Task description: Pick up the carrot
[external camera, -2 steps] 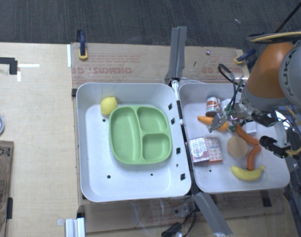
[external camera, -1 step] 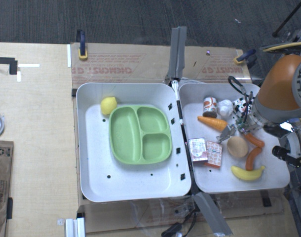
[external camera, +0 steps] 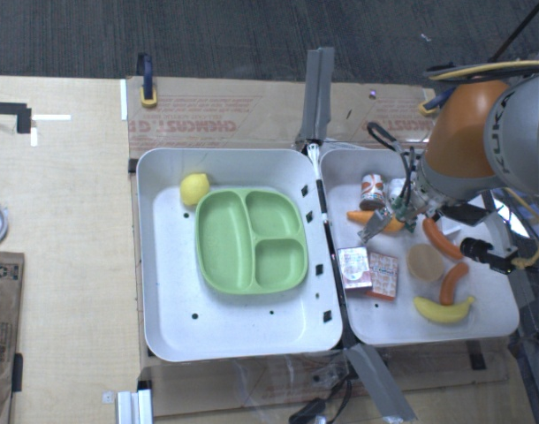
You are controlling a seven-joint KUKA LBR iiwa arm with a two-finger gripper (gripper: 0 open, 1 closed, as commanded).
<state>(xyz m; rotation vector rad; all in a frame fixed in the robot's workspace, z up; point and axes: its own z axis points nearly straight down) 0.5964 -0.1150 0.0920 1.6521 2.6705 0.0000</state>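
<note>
Carrot (external camera: 373, 219) lying in right bin (external camera: 482, 329), near its left wall, just above red-white packet (external camera: 384, 276). We see gripper (external camera: 395, 212) right over carrot's right end, touching or nearly so; can't tell its state. Small can (external camera: 372, 187) just above carrot. Sausages (external camera: 442, 238) right of it, banana (external camera: 444, 308) lower right.

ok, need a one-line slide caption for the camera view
KUKA arm's gripper over the carrot in the right bin; green divided plate and lemon in the left bin.
</note>
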